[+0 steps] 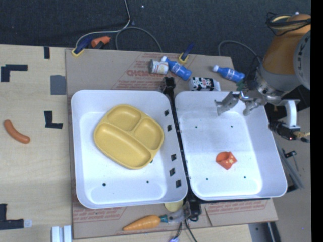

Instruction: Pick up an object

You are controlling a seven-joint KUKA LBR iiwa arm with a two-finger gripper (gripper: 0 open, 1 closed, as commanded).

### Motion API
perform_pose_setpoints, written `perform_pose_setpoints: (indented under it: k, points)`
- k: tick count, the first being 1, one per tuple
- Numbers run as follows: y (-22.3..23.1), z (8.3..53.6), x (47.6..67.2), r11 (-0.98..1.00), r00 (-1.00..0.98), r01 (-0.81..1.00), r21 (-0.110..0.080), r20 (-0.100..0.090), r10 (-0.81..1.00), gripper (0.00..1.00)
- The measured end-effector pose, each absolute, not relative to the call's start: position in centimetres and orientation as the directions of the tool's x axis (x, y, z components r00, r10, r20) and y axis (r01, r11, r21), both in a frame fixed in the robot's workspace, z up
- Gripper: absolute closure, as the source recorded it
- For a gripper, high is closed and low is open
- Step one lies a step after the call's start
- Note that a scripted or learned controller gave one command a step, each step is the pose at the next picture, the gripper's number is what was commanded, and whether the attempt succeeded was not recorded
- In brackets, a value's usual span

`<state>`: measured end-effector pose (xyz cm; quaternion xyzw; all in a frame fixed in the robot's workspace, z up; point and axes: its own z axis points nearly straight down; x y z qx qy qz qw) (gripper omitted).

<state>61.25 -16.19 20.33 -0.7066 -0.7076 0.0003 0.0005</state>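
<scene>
Hovering over rt bin's [262, 185] far edge, gripper [235, 105] has fingers spread wide, nothing btwn them. Red-orange object [225, 160] lies in rt bin's near half, well apart from gripper; chunky, no clear long axis. Yellow divided plate [128, 135] sits in left bin [81, 185].

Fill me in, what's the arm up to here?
The arm's hand hovers open over the far edge of the right bin, holding nothing. The one thing in that bin, a small red-orange object, lies nearer the front, untouched. A yellow divided plate sits in the left bin. No pick yet.
</scene>
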Motion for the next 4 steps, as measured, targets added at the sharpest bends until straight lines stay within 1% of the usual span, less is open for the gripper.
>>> perform_pose_setpoints:
  k: [1, 2, 3, 4]
  points:
    - [-16.8, 12.6, 53.0, -0.003, 0.003, 1.0, -0.015, 0.003, 1.0, 0.0]
    - [-13.2, 8.4, 50.3, 0.0, 0.0, 1.0, 0.007, -0.005, 1.0, 0.0]
    - [-13.4, 9.8, 50.5, -0.002, 0.002, 1.0, 0.007, -0.006, 1.0, 1.0]
    - [-13.4, 9.7, 50.5, -0.002, 0.002, 1.0, 0.006, -0.005, 1.0, 0.0]
